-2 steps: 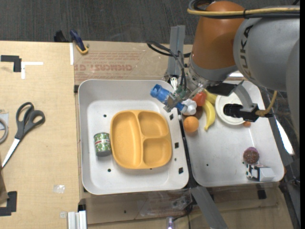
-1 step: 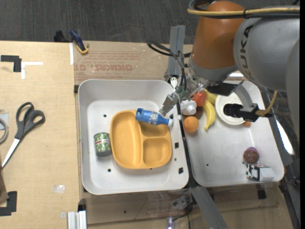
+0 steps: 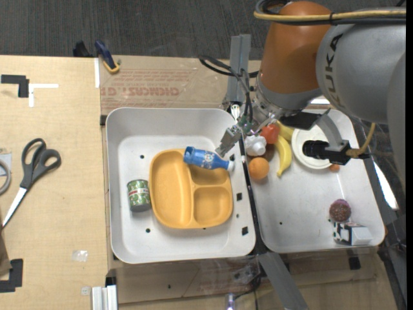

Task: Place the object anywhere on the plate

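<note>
A yellow divided plate (image 3: 169,196) lies in the left bin (image 3: 122,237). A blue bottle (image 3: 202,157) with a white label lies on its side across the plate's upper right rim, cap end pointing right. My gripper (image 3: 227,144) hangs at the bin's right wall, right above the cap end of the bottle and touching or nearly touching it. The big orange wrist and grey arm rise behind it to the upper right.
A green can (image 3: 138,194) stands just left of the plate. The right bin (image 3: 310,231) holds an orange (image 3: 259,168), a banana (image 3: 284,152), a white dish (image 3: 314,150), a purple ball (image 3: 340,209) and a small white block (image 3: 352,234). Scissors (image 3: 31,166) lie on the bench at left.
</note>
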